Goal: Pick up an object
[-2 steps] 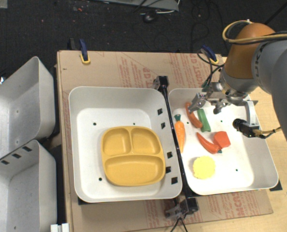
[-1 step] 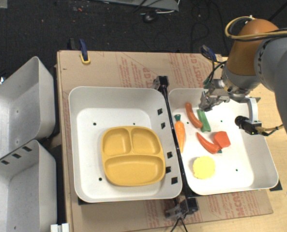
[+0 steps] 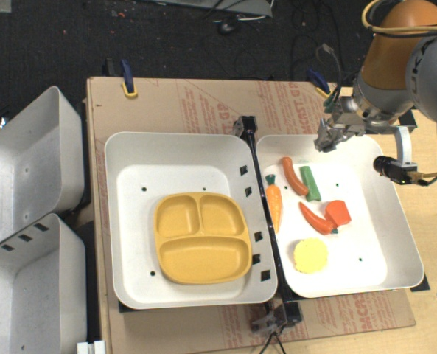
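Seen from above at a slant, two shallow white bins sit side by side on a brown board. The left bin (image 3: 122,161) holds a yellow divided tray (image 3: 202,237), lying flat near its middle. The right bin (image 3: 395,220) holds a scatter of toy food: a carrot (image 3: 275,203) along its left wall, a sausage (image 3: 293,176) touching a green stick (image 3: 310,184) just to its right, a red pepper (image 3: 315,218) below them with an orange-red block (image 3: 338,212) against it, and a yellow round disc (image 3: 310,256) nearest the bottom of the frame. My arm comes in from the upper right, and my gripper (image 3: 327,143) hangs over the bin's upper edge, apart from every toy. It looks dark and small from here, so I cannot tell how wide it stands; nothing appears between its tips.
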Controlling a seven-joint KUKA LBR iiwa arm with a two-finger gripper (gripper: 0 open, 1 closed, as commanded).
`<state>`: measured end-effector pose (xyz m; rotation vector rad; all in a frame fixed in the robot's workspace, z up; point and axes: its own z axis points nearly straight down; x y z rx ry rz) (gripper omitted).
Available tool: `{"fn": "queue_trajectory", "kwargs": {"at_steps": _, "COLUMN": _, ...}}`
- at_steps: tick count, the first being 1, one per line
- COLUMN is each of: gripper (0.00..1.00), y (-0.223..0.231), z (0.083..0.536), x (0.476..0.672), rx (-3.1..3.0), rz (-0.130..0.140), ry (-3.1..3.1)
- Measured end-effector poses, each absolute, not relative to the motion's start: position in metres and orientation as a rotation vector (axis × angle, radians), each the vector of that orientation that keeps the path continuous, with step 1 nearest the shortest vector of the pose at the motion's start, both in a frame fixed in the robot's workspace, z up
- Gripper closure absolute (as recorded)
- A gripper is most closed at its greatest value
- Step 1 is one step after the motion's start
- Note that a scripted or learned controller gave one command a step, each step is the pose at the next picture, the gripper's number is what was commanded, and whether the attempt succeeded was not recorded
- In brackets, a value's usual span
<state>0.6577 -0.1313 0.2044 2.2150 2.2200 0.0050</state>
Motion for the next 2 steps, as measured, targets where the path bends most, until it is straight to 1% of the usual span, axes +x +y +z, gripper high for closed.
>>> {"fn": "queue_trajectory", "kwargs": {"at_steps": 1, "gripper": 1.00, "y": -0.131, "z": 0.221, "x": 0.658, "rx": 2.217, "rz": 0.003, "ry": 2.222}}
{"fn": "queue_trajectory", "kwargs": {"at_steps": 2, "gripper": 1.00, "y": -0.093, "z": 0.227, "x": 0.631, "rx": 2.217, "rz": -0.001, "ry": 2.228}}
